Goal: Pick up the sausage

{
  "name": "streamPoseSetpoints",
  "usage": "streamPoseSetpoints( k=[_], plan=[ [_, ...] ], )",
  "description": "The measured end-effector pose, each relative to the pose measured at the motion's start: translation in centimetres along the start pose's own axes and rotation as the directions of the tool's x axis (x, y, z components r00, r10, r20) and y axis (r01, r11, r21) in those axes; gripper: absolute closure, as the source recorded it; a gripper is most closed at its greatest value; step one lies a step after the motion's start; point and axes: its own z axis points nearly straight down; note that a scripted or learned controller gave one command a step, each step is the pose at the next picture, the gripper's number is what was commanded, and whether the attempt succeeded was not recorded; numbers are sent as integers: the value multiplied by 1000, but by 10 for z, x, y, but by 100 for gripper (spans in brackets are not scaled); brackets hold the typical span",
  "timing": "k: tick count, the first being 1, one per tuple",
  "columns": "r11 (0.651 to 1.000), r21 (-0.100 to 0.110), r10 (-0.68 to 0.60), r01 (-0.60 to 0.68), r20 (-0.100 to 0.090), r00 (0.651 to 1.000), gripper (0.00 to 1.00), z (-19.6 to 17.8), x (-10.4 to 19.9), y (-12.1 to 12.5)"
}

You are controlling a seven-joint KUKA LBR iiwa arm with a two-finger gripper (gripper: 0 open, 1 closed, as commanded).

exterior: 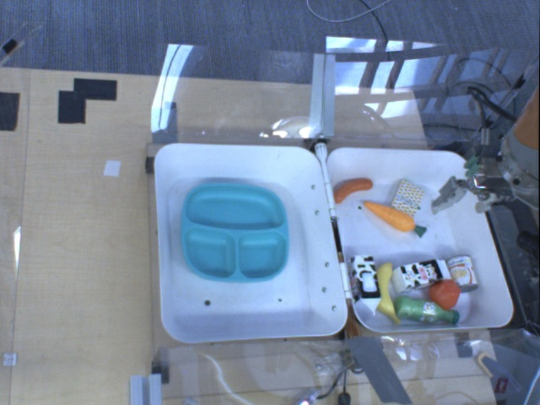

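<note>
Currently the sausage [352, 189] lies at the right bin's [498, 264] upper-left corner, close to the divider wall, with the carrot [391, 217] just beside it. Over the bin's right edge, the gripper [451, 194] holds nothing; its opening cannot be told. Descending there, it might strike the wall or catch the carrot.

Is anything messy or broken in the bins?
Nothing looks broken or spilled. The toy food in the right bin just lies loose, with the sausage by itself near the far left corner. The blue tray sits flat in the left bin.
</note>
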Motion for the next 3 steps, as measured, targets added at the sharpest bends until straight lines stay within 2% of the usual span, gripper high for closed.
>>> streamPoseSetpoints(
  k=[1,2,3],
  plan=[
    [913,-4,-409,409,3,913,0,-98,36,-27],
    [739,-6,-674,674,6,739,0,-226,104,-20],
    [737,-13,-676,676,14,737,100,-239,105,-18]
  ],
)
